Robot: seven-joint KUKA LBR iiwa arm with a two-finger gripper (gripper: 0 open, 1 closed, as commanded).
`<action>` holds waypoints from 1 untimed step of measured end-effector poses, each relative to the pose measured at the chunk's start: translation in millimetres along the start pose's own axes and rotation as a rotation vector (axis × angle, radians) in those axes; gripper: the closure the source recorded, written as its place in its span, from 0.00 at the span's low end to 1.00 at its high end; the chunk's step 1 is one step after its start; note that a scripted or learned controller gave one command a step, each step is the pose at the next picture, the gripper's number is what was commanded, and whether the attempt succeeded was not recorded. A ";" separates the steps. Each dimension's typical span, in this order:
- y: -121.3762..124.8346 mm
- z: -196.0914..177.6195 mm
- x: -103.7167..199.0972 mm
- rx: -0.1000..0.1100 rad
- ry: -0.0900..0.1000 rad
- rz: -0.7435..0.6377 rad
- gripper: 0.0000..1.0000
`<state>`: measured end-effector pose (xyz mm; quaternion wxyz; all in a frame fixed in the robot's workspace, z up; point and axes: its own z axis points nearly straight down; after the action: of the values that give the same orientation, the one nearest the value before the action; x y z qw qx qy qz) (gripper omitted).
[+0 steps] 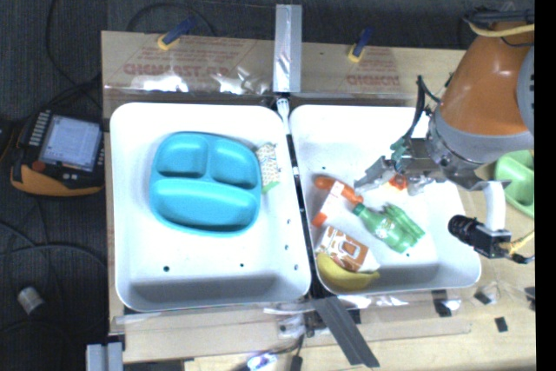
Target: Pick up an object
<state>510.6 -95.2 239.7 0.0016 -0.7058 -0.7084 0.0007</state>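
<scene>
Camera view puts the gripper (pixel 388 172) low inside the right bin (pixel 365 122), its dark fingers splayed apart with nothing between them, so I'd call it spread and empty. It hangs just beside the little heap of objects, which I take as lining up for a grab rather than carrying anything off. Nearest its tips lies the orange carrot-like piece (pixel 337 188), then the green bottle (pixel 391 224) on its side, tilted across the bin floor; nearer the front corner sit a small printed packet (pixel 344 249) and a yellow banana (pixel 346 277), touching each other. Any of these could serve as the thing to lift, and all rest on the bin floor. The heap huddles toward the divider, likely where things slid or were dropped. Across the middle ridge, the left bin (pixel 139 261) bears a blue divided tray (pixel 207 181). Both bins sit on a wooden bench (pixel 213 56), with dark carpet beyond and a small screen device (pixel 62 148) on the floor.
</scene>
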 end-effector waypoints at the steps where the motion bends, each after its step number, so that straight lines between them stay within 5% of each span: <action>1: 73.2 70.5 1.2 0.000 -0.001 -0.101 0.00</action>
<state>583.6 -93.6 169.0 0.0013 -0.6693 -0.7430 0.0011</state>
